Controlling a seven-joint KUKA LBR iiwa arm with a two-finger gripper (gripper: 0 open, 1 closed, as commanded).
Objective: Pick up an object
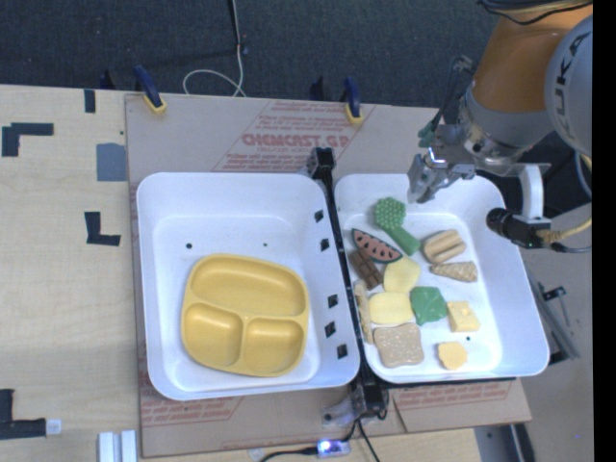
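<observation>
We see the gripper [430, 183] hovering upper right, fingers slightly apart and empty, above toy food [412, 292] clustered in the right bin [525, 306] — poised to choose.

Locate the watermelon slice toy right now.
The watermelon slice lies in the right bin, near its left wall, below the green brush-like toy and above the brown pieces.
</observation>
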